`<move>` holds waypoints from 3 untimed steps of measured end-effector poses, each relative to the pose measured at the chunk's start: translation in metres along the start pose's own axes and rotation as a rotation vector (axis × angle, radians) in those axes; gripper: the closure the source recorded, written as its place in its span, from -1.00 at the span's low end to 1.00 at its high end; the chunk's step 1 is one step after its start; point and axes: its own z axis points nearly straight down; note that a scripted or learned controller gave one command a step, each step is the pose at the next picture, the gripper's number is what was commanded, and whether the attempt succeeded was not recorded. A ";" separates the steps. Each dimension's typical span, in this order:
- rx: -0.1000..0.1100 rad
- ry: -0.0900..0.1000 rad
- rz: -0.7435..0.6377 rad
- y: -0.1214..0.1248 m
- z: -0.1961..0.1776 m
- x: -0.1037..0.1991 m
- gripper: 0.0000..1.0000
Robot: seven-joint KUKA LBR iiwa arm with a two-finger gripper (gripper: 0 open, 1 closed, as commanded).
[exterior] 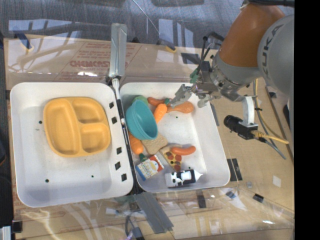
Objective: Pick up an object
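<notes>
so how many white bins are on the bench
2. The left bin holds a yellow divided plate; the right bin beside it holds the pile of toy food and a teal bowl.

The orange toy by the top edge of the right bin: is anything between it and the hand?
Nothing visible stands between them. The hand is right over the orange toy, near the right bin's far wall. The teal bowl and the carrot lie to the left, off that path.
</notes>
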 end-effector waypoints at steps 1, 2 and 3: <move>0.007 0.000 0.386 0.012 0.106 -0.010 -1.00; -0.002 0.000 0.341 0.042 0.189 -0.010 -1.00; 0.001 0.001 0.339 0.041 0.180 -0.009 1.00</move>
